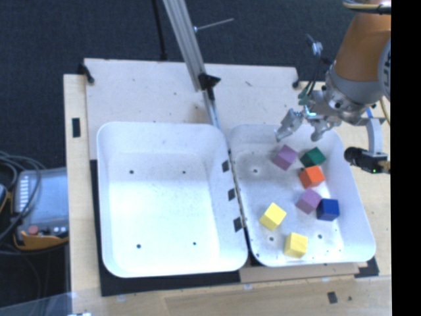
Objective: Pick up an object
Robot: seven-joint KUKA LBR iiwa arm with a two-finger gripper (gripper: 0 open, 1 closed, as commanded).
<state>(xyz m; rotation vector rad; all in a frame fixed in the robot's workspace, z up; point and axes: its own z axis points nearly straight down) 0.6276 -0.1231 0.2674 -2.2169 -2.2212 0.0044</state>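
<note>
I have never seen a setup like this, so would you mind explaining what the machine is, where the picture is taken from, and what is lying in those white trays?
This is a single picture from a camera fixed above a bench, looking down at a slant. The grey and orange shape at the upper right is a robot arm. At its end is its tool, two fingers spread apart, hanging over the back of the right tray. Nothing sits between the fingers, so it holds nothing.

Two shallow white trays sit side by side. The left tray is bare white plastic. In the right tray lie seven small blocks: a purple block and a green block nearest the tool, an orange block, a second purple one, a blue block, and two yellow blocks at the front. The job is to pick one up.
</note>
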